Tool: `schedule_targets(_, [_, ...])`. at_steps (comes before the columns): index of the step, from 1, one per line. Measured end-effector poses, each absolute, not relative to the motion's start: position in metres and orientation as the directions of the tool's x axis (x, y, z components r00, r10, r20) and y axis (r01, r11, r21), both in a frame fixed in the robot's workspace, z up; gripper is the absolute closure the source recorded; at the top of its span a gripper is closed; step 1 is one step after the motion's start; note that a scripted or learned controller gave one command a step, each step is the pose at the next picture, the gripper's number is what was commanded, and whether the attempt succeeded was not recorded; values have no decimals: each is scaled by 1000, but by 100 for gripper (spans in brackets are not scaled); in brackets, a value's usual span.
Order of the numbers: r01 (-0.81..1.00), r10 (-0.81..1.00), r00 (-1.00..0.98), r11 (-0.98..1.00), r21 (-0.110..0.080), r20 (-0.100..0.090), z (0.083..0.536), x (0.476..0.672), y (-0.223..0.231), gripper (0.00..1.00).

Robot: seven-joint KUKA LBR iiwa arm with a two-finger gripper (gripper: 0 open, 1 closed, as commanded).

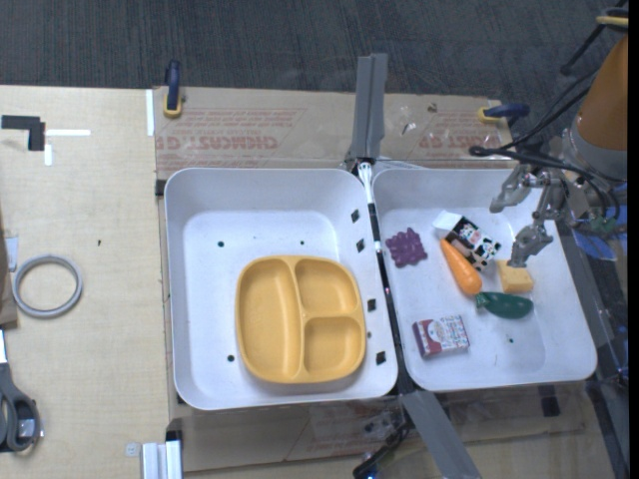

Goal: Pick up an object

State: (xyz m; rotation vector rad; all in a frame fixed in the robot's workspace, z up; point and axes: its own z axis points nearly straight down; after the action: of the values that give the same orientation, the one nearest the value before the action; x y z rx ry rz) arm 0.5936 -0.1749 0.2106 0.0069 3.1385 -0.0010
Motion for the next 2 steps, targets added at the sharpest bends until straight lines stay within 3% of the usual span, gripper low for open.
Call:
schedule_targets(1, [415,415,-910,910,0,-4,93,625,-201,0])
schedule_targets(2, [457,457,-889,889,1,-6,137,636,-165,0])
